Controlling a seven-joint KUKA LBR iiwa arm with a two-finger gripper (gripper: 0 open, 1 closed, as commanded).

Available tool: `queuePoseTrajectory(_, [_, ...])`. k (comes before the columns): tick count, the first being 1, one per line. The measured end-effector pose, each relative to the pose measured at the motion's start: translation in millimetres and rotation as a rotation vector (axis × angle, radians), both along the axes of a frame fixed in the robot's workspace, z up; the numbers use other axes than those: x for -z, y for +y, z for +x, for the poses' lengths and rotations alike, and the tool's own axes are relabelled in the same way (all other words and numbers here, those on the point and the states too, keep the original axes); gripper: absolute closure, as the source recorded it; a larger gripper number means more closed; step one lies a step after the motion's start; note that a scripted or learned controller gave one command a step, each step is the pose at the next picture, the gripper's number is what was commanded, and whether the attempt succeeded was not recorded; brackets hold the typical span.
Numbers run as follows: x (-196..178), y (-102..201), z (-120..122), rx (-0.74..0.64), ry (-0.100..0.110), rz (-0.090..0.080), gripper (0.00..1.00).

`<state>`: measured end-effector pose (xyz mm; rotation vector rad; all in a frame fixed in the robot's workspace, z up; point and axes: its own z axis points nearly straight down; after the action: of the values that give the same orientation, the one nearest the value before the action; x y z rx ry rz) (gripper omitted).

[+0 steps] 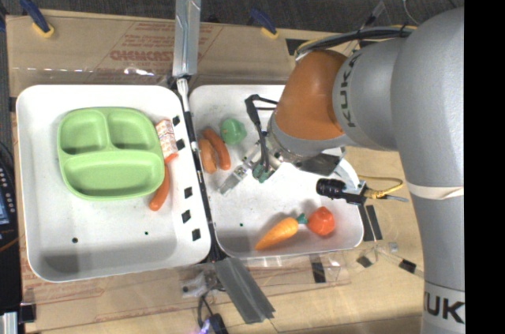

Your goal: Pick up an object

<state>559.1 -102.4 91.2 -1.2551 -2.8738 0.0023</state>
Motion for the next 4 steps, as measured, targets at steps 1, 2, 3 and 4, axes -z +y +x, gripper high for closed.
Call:
queuePoseTrajectory(1, [2, -26, 73, -0.011, -0.003, 0.000, 0.00])
queuePoseTrajectory(2, [0, 6, 91, -0.083, -0.006, -0.003, 0.00])
queuePoseTrajectory(3, [-14, 3, 95, -0.085, -0.016, -0.008, 1.00])
queuePoseTrajectory(4, [-99, 29, 80, 0.332, -0.003, -0.003, 1.00])
